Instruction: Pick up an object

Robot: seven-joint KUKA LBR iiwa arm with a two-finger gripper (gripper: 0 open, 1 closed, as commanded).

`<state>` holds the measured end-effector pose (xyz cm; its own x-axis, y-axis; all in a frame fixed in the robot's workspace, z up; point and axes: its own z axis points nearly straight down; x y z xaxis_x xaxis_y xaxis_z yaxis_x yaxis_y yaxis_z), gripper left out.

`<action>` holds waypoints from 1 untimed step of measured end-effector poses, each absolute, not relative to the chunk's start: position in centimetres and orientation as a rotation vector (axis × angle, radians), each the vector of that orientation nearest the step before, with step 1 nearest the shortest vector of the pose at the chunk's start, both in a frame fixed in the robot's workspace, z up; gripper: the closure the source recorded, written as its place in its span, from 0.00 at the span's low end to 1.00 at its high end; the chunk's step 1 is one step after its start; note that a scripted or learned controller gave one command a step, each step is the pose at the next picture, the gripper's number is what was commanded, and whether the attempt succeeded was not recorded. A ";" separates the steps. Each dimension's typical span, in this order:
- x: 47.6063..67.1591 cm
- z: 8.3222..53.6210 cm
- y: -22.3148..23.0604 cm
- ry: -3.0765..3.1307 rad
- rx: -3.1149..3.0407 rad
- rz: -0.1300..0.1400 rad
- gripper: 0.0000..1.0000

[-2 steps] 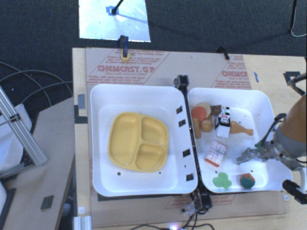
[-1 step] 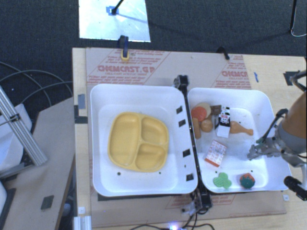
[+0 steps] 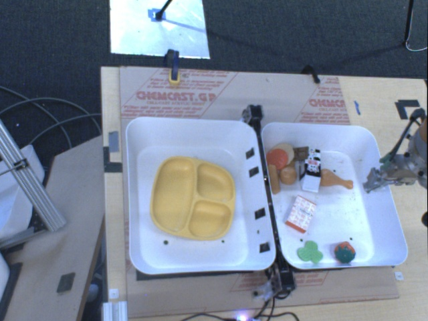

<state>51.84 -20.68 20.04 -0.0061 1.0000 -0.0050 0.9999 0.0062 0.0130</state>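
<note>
Hovering at the right bin's (image 3: 384, 199) right rim: gripper (image 3: 376, 181), finger state indeterminable (nothing visibly held). Lying nearest, toward bin centre: wooden drumstick (image 3: 336, 179), long axis pointing at the gripper.

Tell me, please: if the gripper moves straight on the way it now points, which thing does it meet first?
The gripper points left over the right bin's rim. Probably it meets the wooden drumstick-shaped toy first, though its height above the bin is unclear.
</note>
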 end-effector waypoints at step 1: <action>51.6 19.4 -20.6 2.224 2.215 0.002 0.00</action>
